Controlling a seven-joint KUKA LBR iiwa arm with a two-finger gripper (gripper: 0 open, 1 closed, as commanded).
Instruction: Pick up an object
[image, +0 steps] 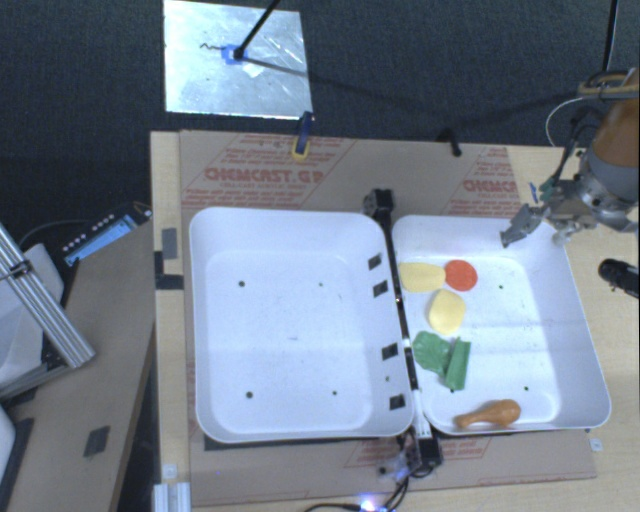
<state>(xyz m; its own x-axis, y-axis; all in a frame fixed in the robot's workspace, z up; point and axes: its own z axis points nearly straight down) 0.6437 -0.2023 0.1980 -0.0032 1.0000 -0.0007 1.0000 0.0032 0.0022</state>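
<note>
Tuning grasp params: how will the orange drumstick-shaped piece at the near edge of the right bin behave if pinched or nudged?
The drumstick-shaped piece looks like moulded plastic, so probably stiff and light. Its glossy, rounded body may slip from a pinch, and the taper suggests it would swing in an arc if nudged. It lies close to the right bin wall, likely limiting finger room. The gripper hovers at the far edge.

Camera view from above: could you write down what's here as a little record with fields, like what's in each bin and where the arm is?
left bin: white, shallow
right bin: white, shallow, holds five items
items near divider: yellow piece, red round piece touching it, second yellow piece below, green piece, orange-brown piece by the front wall
arm: at the right bin's far right corner
end effector: above the bin's back rim, apart from all items, holding nothing
task state: nothing picked up yet
</note>
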